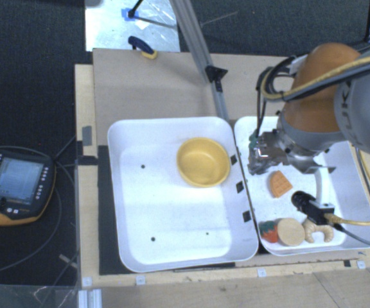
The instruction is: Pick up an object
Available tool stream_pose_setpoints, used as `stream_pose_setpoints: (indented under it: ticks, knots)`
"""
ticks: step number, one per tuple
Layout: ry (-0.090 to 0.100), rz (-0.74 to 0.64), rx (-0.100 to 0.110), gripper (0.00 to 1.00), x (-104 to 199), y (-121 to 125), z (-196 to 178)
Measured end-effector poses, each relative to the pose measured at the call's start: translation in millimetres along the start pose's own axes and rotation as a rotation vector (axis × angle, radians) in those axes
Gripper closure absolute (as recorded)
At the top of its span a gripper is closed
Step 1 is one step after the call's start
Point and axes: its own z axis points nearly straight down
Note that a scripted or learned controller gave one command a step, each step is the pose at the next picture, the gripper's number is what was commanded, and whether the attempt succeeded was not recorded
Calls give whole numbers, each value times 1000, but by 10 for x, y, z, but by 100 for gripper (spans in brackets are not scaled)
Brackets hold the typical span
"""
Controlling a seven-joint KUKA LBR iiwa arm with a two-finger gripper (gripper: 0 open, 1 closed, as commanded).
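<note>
From the camera view above the counter (146, 85), two shallow white bins sit side by side, their inner walls touching. The left bin (140, 236) holds one yellow bowl (203, 162), upright, in its upper right part close to the wall shared with the neighbouring bin. The grey arm (365, 117) with its orange band reaches in from the right and hangs over the right bin (355, 172), covering much of that bin's upper half. Its jaws point down over the upper left part of the right bin, just beside the shared wall. Whether they are open or closed cannot be told from this angle, and nothing can be seen between them. An orange piece (279, 185) lies on the bin floor just below and to the right of the jaws, apart from them. Along the near edge of the same bin sits a small cluster: a green and red thing (269, 230), a round pale wooden disc (291, 232) touching it, and a beige knobbly piece (320, 231) just to the right of the disc. Outside the bins, a blue and yellow clamp (142, 45) rests at the counter's far edge, a metal pole (194, 34) slants across it, and a handheld control pendant (15, 186) lies on the dark floor to the left.
</note>
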Motion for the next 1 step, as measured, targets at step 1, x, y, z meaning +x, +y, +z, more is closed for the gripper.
stream_pose_setpoints:
  ticks: [1]
  knots:
    - [0,2,0,100,426,121,26]
